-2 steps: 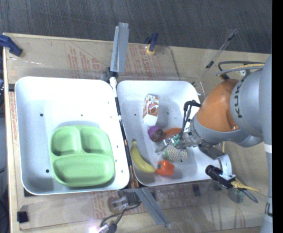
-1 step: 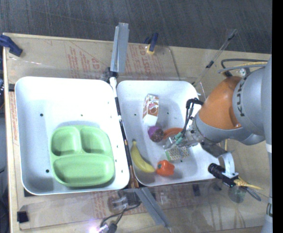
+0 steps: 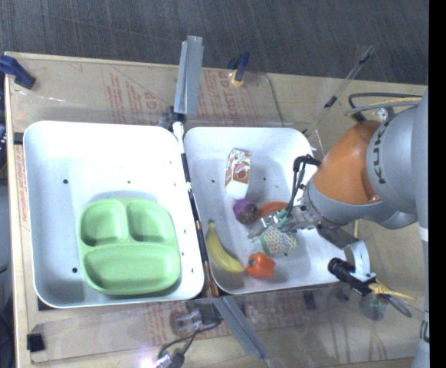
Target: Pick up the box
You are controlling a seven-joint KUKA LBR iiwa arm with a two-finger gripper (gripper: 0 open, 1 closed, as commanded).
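Observation:
The box (image 3: 238, 167), a small orange and white carton, lies in the upper middle of the right bin (image 3: 284, 138). My gripper (image 3: 271, 224) is low in the same bin, well below and to the right of the box and apart from it. It hangs among a purple item (image 3: 244, 210), an orange carrot-like piece (image 3: 273, 207) and a white patterned item (image 3: 279, 242). Nothing of the box is near it.
A banana (image 3: 221, 251) and a red-orange pepper (image 3: 260, 264) lie near the right bin's front edge. The left bin (image 3: 54, 152) holds a green divided tray (image 3: 128, 245). The arm's grey and orange body (image 3: 361, 175) overhangs the right bin's right side.

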